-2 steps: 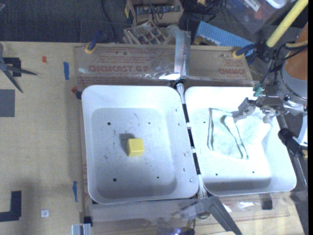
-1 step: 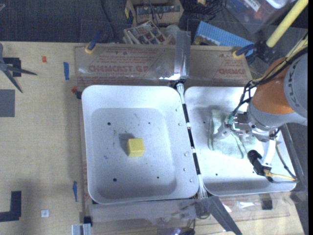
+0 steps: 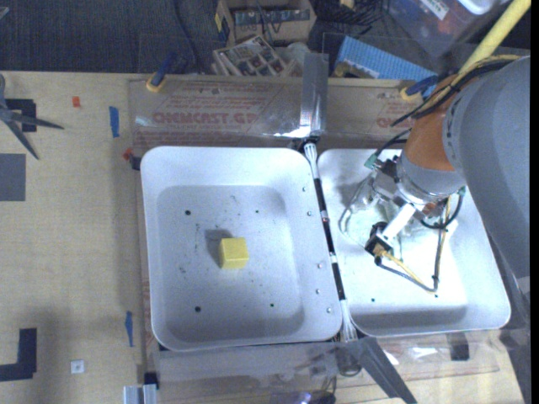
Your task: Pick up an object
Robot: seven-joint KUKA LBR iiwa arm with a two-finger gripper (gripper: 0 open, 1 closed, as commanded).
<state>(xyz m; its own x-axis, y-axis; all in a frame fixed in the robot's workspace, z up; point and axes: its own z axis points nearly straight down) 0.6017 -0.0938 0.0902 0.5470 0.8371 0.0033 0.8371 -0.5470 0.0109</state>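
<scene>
Bench (image 3: 67,251), light wood: two white bins side by side, left bin (image 3: 168,310), right bin (image 3: 480,314); blue tape strips (image 3: 114,122).

A: Illumination, overall?
B: Bright, even, from above. Right bin (image 3: 472,310) glares near white; left bin (image 3: 168,310) reads cooler grey.
A: Shadows?
B: One short, soft shadow at the upper left of the yellow block (image 3: 234,252).
A: Sharpness?
B: Moderate; grainy. Arm (image 3: 497,133) at right edge soft. Dim clutter beyond the bench (image 3: 67,225).
</scene>
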